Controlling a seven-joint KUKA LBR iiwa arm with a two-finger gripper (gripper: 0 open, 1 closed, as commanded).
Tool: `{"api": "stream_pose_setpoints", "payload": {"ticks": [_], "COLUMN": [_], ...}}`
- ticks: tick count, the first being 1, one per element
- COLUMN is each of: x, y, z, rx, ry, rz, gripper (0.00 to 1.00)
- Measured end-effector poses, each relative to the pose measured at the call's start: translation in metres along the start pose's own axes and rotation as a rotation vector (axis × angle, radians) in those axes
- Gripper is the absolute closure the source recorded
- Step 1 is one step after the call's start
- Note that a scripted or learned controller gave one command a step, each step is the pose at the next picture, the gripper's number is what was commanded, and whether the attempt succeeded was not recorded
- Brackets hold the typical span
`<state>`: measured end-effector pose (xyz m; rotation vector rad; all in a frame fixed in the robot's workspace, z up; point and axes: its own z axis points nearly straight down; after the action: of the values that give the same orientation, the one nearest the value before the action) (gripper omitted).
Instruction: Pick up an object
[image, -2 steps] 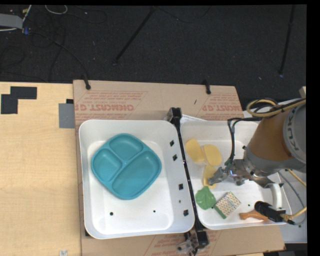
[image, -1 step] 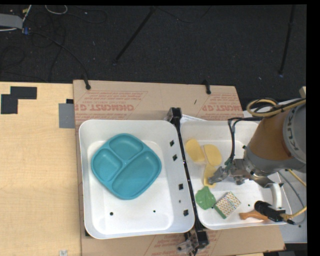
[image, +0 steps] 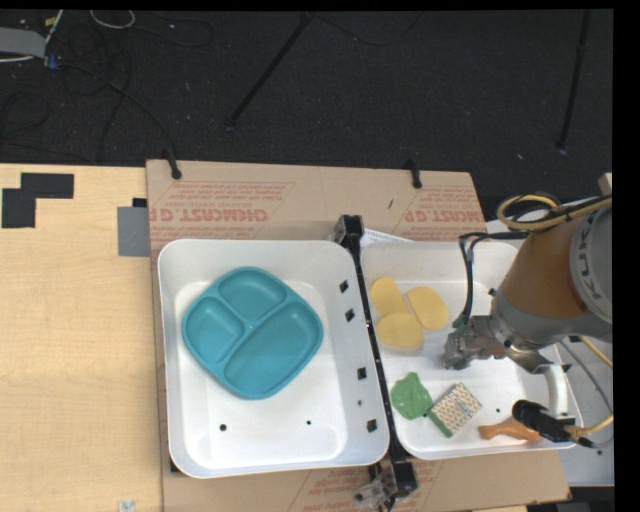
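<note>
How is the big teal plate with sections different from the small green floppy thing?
The teal divided plate is far bigger than the small green floppy piece. The plate has three moulded compartments and a smooth rounded rim; the green piece is one flat bit with an uneven outline. The plate lies in the left white bin, the green piece in the right white bin among other items. Both lie flat on a bin floor.

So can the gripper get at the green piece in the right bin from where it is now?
Probably yes. The green piece lies flat and uncovered on the right bin floor, below and left of the gripper. The patterned block sits close on its right, which may crowd a grasp from that side.
</note>
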<state>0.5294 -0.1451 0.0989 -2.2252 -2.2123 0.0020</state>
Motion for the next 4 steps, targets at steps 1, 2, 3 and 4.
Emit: {"api": "stream_pose_setpoints", "payload": {"ticks": [1,2,3,4], "x": [-0.002,-0.010,-0.010,0.031], "y": [-0.006,-0.013,-0.013,0.008], "z": [-0.060,-0.115,-0.143,-0.137], "rx": [-0.005,-0.006,-0.004,-0.001], "ry": [-0.002,-0.003,-0.002,0.000], "rz": [-0.002,-0.001,-0.007,-0.010], "gripper": [1.00,1.00,1.00,1.00]}}
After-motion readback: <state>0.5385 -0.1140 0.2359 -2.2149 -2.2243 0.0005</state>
